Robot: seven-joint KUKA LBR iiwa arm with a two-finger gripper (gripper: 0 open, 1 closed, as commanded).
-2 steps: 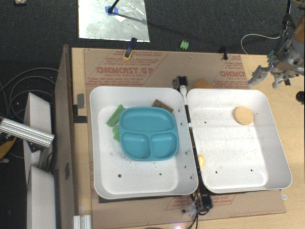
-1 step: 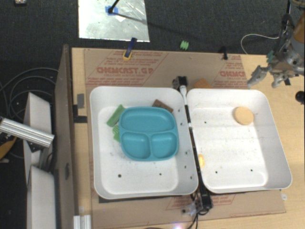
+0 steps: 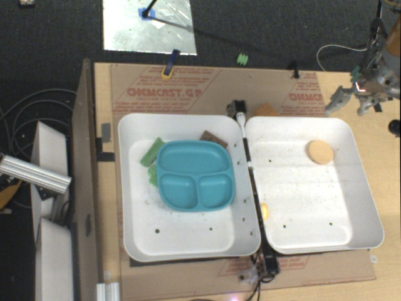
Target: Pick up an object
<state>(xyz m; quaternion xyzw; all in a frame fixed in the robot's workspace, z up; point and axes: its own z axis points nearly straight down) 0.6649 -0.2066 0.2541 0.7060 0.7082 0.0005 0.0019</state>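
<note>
A tan round disc (image 3: 320, 152) lies in the upper right part of the right bin (image 3: 313, 231). In the left bin (image 3: 138, 231) sits a blue divided plate (image 3: 194, 174), with green pieces (image 3: 151, 153) at its left edge and a brown block (image 3: 214, 138) at its top edge. My gripper (image 3: 351, 104) hangs beyond the right bin's far right corner, above the cardboard. It is open with nothing between its fingers, up and to the right of the disc.
A small yellow piece (image 3: 264, 212) rests by the divider between the bins. An orange scrap (image 3: 266, 110) lies just behind the right bin. Cables (image 3: 338, 49) loop near the arm, and a shiny sheet (image 3: 149, 17) lies past the bench.
</note>
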